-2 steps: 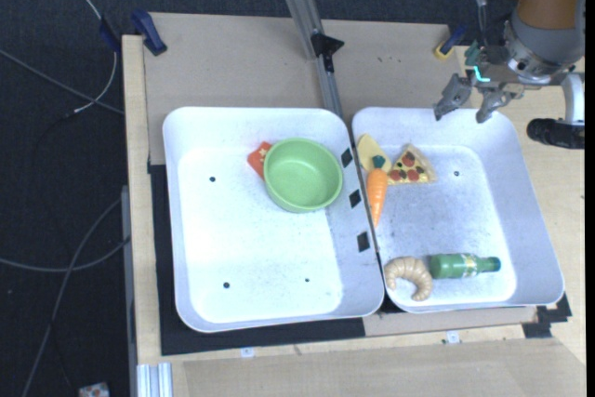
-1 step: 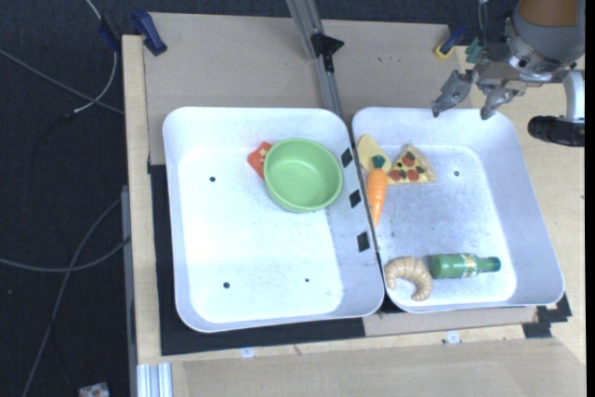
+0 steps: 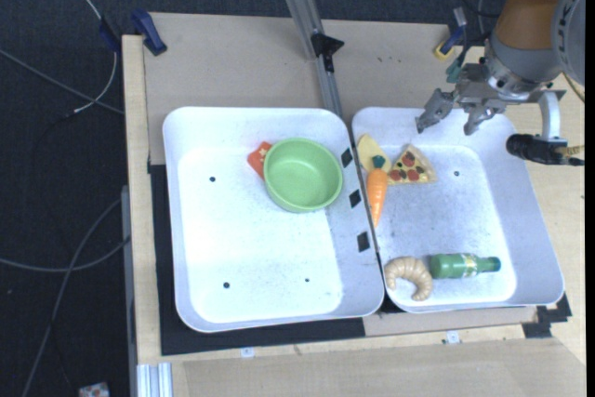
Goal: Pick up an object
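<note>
My gripper hangs open over the far edge of the right bin, its two fingers spread and nothing between them. Below and left of it lie a pizza slice, a yellow piece and an orange carrot along the bin's left side. At the near end of that bin rest a croissant and a green bottle on its side. The left bin holds a green bowl with a red object tucked behind its left rim.
A slanted metal pole rises from the gap between the bins at the back. Blue clamps sit at the bench's far corners. Black clips line the divide between the bins. A black cable fitting juts right of the gripper.
</note>
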`<state>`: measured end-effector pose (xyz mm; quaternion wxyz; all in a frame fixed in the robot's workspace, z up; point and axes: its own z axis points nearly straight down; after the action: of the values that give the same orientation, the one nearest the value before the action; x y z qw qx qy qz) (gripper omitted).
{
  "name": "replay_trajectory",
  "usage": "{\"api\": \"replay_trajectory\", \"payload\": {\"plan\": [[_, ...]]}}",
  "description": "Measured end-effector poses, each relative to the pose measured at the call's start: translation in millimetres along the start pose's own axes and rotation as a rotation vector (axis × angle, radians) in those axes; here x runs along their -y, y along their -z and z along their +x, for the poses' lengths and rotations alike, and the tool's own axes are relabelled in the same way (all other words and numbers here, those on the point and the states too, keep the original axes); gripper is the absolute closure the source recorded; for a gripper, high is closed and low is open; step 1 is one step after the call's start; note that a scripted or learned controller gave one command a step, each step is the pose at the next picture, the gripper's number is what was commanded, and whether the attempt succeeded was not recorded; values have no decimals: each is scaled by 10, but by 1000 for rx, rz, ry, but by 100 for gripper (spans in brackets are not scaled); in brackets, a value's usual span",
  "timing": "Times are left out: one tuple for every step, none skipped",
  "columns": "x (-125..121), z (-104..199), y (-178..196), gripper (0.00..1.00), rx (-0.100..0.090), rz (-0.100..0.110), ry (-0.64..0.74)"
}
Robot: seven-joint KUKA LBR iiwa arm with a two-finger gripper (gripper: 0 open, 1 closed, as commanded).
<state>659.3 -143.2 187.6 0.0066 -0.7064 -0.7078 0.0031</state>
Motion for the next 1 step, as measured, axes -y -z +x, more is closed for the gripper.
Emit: {"api": "replay_trajectory", "payload": {"plan": [[-61,-10,-620,0,0,3,0]]}}
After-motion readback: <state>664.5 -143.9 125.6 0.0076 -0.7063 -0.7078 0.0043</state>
